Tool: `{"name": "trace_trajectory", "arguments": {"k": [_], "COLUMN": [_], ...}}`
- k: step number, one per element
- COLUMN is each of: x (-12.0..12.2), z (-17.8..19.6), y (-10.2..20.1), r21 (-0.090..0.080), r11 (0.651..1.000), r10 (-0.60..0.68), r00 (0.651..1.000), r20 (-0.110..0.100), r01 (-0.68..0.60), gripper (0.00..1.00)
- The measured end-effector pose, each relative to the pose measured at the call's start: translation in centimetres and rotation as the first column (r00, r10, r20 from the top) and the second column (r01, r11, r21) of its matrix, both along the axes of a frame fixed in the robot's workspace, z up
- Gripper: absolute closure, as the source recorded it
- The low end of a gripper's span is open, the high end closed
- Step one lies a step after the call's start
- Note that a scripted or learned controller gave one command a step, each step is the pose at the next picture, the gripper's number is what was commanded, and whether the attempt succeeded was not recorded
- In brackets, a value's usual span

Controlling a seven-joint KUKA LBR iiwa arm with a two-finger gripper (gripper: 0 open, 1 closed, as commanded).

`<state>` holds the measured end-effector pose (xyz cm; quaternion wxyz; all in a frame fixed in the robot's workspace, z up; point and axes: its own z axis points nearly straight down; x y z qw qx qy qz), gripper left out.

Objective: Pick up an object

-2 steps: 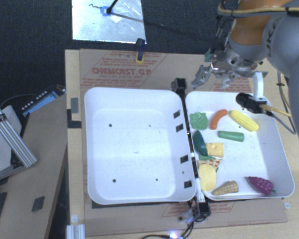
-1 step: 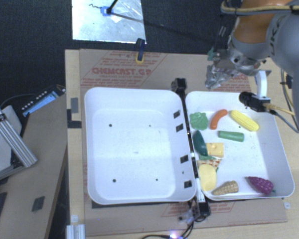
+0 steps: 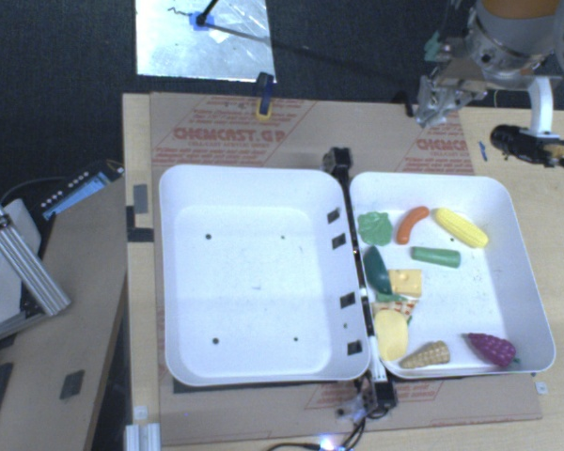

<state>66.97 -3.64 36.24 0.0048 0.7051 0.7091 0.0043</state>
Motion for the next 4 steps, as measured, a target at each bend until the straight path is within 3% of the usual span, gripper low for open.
{"name": "trace_trajectory", "arguments": {"k": [2,4], "x": [-0.1,-0.1], "z": [2.7,3.0], "y": [2.2,5.7], "r21": [0.0,0.001], "r11": [1.0,1.0], "r10": [0.0,0.0], "r00": [1.0,1.0], "r20": [-0.009,-0.01], "r01": [0.0,0.001], "gripper": [1.0,1.0]}}
